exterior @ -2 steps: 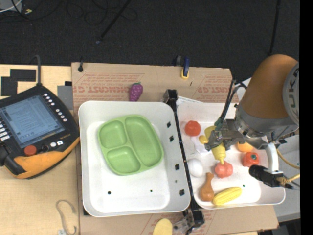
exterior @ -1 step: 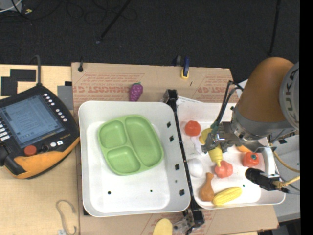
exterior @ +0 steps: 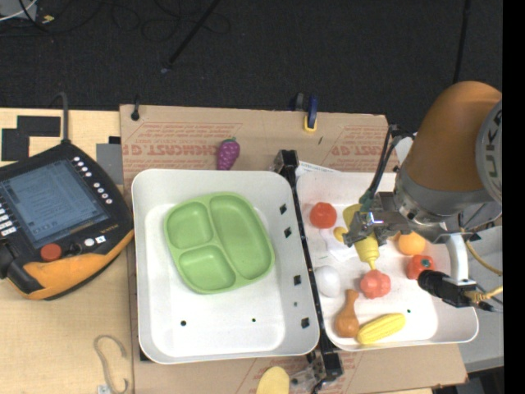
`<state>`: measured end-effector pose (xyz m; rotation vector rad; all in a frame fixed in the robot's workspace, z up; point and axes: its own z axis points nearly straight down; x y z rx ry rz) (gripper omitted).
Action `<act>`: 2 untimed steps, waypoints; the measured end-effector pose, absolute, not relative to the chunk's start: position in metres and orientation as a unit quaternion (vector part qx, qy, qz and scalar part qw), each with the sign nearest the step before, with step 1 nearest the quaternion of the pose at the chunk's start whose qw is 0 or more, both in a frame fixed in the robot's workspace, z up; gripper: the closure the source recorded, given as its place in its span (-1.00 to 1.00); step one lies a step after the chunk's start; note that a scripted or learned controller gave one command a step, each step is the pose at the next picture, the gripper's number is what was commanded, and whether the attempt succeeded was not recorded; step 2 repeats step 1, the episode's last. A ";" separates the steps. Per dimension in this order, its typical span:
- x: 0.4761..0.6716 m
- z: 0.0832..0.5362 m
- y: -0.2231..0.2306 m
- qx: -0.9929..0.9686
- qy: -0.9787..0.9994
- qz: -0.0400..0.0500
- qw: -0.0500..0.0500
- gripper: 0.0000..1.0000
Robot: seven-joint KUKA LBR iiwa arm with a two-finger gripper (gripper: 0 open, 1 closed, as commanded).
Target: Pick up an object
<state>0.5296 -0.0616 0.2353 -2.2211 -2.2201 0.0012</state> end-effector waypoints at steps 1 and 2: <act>0.523 0.218 -0.066 -0.707 -0.707 0.002 0.002 1.00; 0.523 0.218 -0.066 -0.707 -0.707 0.002 0.002 1.00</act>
